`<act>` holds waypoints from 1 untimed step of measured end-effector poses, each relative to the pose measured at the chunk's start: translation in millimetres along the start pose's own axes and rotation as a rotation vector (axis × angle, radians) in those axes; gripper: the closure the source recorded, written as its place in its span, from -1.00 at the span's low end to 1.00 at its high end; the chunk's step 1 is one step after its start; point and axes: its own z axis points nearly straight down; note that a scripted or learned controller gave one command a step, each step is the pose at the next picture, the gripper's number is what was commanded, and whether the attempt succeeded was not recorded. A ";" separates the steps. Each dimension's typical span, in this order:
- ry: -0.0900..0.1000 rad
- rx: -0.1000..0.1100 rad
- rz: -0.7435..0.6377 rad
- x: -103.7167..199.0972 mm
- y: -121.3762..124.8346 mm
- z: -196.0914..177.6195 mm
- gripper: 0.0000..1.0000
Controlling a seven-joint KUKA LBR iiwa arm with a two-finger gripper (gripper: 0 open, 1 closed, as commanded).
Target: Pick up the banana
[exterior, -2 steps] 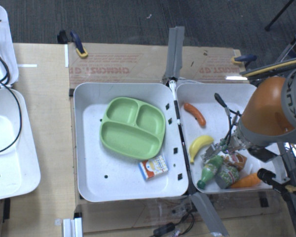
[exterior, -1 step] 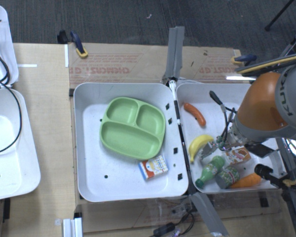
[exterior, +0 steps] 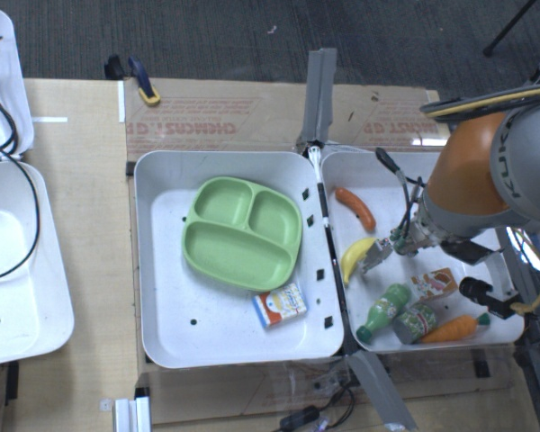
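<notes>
Lying in the right bin (exterior: 513, 329), close to its left wall and about midway along that wall: the banana (exterior: 355, 256), yellow and gently curved. Running its long axis on a slant, upper end pointing toward the bin's far right, lower end tipping toward the near left corner. Sitting right at the banana's upper right end, the gripper (exterior: 378, 256), its metal tips touching or almost touching the fruit; hard to make out whether closed around the banana or merely resting against it. Reaching in from the bin's right edge, the arm (exterior: 472, 178), its orange band hanging over the far right part of the bin and the wrist angling down and leftward toward the fruit. Lying just beyond the banana toward the far wall, a sausage (exterior: 355, 207).
</notes>
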 end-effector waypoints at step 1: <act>-0.001 0.000 0.004 -1.1 -0.3 -8.9 1.00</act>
